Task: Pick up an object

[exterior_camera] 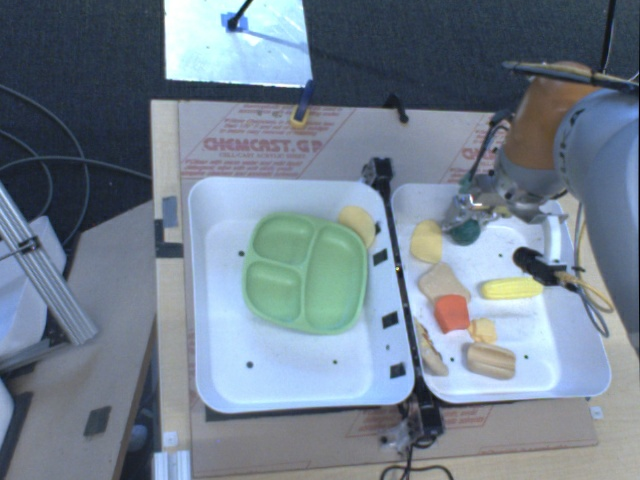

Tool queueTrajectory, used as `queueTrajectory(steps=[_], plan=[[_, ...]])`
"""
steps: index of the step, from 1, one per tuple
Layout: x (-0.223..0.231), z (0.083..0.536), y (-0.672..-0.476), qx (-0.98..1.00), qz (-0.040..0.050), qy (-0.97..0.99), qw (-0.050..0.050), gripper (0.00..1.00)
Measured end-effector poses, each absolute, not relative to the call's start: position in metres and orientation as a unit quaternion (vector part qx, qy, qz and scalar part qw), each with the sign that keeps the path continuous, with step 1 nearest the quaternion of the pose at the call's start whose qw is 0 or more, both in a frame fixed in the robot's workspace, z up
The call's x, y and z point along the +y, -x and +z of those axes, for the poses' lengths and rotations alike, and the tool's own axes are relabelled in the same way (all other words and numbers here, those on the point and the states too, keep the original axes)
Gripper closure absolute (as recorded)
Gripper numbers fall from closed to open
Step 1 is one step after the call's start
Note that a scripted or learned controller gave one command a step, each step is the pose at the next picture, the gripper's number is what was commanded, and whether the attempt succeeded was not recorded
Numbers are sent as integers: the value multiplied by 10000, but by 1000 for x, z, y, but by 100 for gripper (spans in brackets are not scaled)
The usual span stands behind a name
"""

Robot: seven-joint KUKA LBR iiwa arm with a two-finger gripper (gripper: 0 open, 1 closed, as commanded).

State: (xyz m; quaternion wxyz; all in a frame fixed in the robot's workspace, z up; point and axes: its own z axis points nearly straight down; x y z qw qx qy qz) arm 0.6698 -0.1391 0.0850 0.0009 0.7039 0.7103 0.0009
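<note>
the gripper [469,215] hangs low over the far end of the right bin [545,343]. whether it's open or closed i can't tell from where i stand, the wrist hides that. right under its tip sits a dark green round piece [464,234], touching it or very nearly; i can't say it's held. just beside that, toward the divider, lies a pale yellow lump [427,240]. nearer me there's a tan slab [443,282] with an orange-red block [452,313] against its near edge, and a yellow corn cob [511,289] off to the side. a small yellow bit [483,329] and a tan bun [490,360] lie near the front wall. the left bin [230,358] holds a green divided plate [305,273], with a yellow round thing [357,222] at its far corner. the grey arm [600,138] reaches in from the right.
</note>
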Motion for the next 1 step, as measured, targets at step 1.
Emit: queueTrajectory(steps=[1], plan=[[-40,193,-672,7121,57,-7021,36,100]])
